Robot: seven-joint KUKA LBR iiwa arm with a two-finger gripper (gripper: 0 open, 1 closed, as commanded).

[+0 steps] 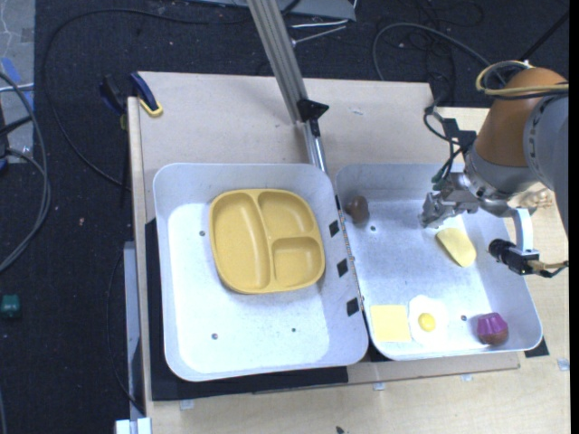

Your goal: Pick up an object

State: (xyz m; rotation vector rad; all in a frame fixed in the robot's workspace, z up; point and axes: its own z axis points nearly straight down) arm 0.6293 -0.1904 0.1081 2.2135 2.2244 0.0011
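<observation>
Toward the right bin's [507, 283] far right side, the gripper [441, 208] is poised just beside a yellow banana piece [457, 246]; whether the claw is open cannot be told. A slanted, rounded piece could be nudged aside and missed.

Arm [529, 134] cut off by right edge past the orange band, base out of frame. Gripper [441, 208] too small and dark to read finger state; contact w/ pale yellow piece [456, 246] beside it unclear. Brown lump [358, 209] in right bin [398, 269] too blurry to identify. Purple item [492, 328] near bin corner likewise indistinct. Metal pole [280, 48] cropped at top.
</observation>
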